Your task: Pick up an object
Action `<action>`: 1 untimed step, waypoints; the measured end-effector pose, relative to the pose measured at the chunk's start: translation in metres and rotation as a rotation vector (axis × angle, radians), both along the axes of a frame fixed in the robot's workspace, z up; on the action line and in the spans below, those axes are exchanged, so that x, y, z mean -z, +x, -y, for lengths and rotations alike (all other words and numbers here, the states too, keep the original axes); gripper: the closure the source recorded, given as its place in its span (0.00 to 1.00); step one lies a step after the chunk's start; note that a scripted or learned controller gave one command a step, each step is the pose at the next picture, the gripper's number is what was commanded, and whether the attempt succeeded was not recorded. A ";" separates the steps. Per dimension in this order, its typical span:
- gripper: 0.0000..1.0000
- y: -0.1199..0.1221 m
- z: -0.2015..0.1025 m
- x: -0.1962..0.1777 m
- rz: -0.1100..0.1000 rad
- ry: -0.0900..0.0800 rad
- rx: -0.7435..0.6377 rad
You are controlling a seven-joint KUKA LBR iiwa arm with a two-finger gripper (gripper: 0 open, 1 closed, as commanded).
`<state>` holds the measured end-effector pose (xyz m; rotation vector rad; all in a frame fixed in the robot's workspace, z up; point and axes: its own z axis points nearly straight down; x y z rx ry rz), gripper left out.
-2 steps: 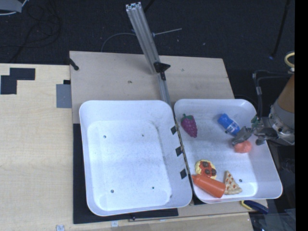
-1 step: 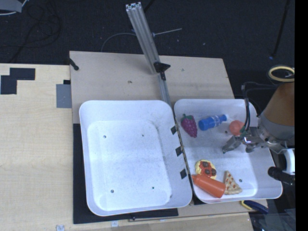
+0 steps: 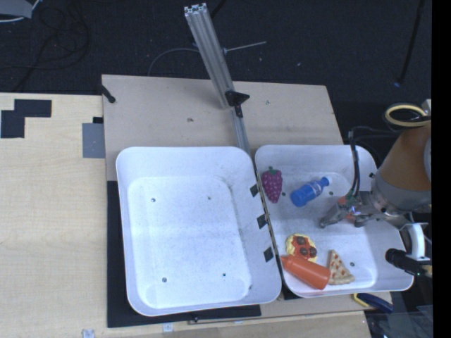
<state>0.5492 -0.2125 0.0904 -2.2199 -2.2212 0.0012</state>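
hovering low in the right bin [image 3: 366,162], the hand [image 3: 331,220] sits near an unlabelled blue bottle [image 3: 309,191], grip state unclear.

Robotics lab, as I read it from my station. Bench [image 3: 42,210] of pale wood with plywood sheet, bare and purpose-built. Two shallow white bins [image 3: 187,231] side by side on black mat, joined by black clips. Aluminium extrusion strut [image 3: 211,51] rising from bench rear. Loose cables [image 3: 56,20] across dark carpet floor. Grey arm with orange band [image 3: 405,164] at right. Toy food props in right bin [image 3: 352,160], no real goods.
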 end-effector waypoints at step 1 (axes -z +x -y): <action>1.00 0.000 0.001 -0.011 0.002 -0.001 0.001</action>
